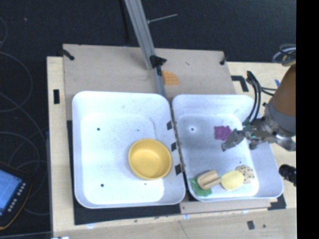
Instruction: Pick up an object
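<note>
Here, metal hand (233, 142) state unclear, beside lumpy purple object (222, 132), round yellow bowl (149, 159).

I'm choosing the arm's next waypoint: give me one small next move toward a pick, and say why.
Probably shift the gripper slightly toward the purple object, then lower. It sits in the right bin just beside the gripper and apart from the other things, while the yellow piece, tan block and speckled item crowd together at the near edge.
</note>
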Robot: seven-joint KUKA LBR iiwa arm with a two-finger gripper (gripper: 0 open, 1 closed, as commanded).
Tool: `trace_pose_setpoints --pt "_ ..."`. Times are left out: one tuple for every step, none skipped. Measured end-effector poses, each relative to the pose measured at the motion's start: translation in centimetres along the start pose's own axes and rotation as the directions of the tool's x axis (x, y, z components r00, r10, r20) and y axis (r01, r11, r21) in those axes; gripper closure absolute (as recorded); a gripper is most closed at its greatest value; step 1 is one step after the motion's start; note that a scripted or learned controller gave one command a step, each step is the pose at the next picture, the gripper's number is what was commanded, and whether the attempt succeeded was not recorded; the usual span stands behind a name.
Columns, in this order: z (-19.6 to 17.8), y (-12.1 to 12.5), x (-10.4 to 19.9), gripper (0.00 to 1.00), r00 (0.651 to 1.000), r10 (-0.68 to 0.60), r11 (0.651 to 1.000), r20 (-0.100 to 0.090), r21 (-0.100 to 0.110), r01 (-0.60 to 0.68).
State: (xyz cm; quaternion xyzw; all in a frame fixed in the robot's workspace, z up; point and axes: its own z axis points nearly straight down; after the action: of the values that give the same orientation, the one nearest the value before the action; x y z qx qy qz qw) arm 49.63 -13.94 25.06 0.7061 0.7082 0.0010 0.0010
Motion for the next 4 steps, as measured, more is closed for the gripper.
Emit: trace_pose_setpoints --pt "0.0 0.0 0.0 0.00 1.000 0.002 1.000 0.000 0.000 -0.002" --pt "6.2 -0.5 -0.3 0.00 1.000 0.003 1.000 0.000 0.007 -0.003" --pt "12.4 -0.3 -0.2 0.00 1.000 0.004 1.000 0.000 0.008 -0.004" --pt "15.1 -0.3 -0.4 0.00 1.000 0.005 1.000 0.002 0.003 -0.005"
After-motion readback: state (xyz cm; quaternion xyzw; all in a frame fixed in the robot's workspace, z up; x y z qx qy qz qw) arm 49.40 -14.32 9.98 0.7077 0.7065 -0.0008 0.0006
